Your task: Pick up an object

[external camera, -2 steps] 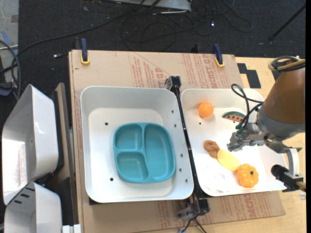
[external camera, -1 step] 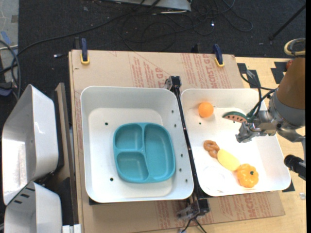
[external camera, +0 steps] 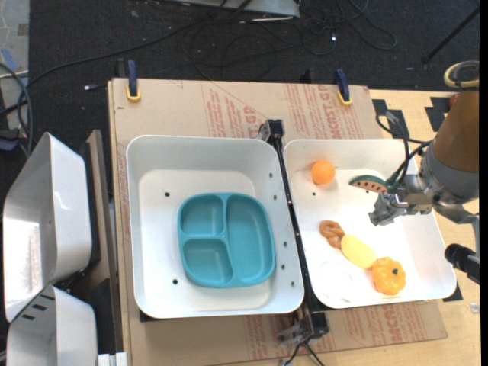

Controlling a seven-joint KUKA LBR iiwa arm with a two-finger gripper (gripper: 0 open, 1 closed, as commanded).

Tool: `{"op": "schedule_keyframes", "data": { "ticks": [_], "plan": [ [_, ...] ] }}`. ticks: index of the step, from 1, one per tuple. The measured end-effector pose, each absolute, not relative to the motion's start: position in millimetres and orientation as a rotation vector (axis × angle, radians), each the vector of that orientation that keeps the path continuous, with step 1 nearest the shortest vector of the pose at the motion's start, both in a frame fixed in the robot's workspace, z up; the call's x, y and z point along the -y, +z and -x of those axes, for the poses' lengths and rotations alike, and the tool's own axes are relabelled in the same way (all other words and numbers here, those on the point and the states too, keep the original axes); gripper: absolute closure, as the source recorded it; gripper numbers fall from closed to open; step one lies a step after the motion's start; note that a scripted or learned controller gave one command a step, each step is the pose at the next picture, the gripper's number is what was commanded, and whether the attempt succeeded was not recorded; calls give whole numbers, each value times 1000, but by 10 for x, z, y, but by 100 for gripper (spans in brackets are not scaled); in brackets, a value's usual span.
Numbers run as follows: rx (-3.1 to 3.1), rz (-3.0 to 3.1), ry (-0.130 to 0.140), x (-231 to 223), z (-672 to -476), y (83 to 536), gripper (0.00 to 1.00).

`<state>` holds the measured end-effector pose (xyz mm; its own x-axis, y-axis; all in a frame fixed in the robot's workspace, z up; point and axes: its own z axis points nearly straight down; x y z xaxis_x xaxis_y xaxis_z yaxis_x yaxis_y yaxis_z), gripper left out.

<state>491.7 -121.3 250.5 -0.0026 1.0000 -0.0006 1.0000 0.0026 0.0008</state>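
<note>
A robotics lab: clamped cardboard sheet [external camera: 229, 109] under white bins [external camera: 145, 204], loose cables [external camera: 229, 40] across dark carpet [external camera: 69, 21]

My tool [external camera: 383, 213] hangs at the right of the frame over the right bin [external camera: 427, 277], near a yellow piece [external camera: 357, 251], pretzel [external camera: 332, 232] and orange ball [external camera: 323, 172]; a teal tray [external camera: 226, 239] sits left.

Light is bright and even, falling from above. The two white bins [external camera: 204, 152] are near washed out, with soft grey shading along their inner walls. The teal tray [external camera: 226, 239] throws a faint shadow on its lower edge. The dark floor [external camera: 69, 29] at the top of the frame is dim and grainy. Focus is moderately sharp at the centre and softer at the right edge.
</note>
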Motion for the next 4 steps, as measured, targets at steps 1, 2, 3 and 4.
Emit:
{"op": "schedule_keyframes", "data": {
  "ticks": [1, 2, 3, 4],
  "plan": [
    [-2230, -2211, 3, 812, -5220, 2513, 100],
    [-2230, -2212, 1, 375, -5452, 2368, 100],
    [-2231, -2212, 2, -184, -5607, 2301, 100],
    [-2231, -2211, 5, -722, -5878, 2395, 100]
  ]
}}
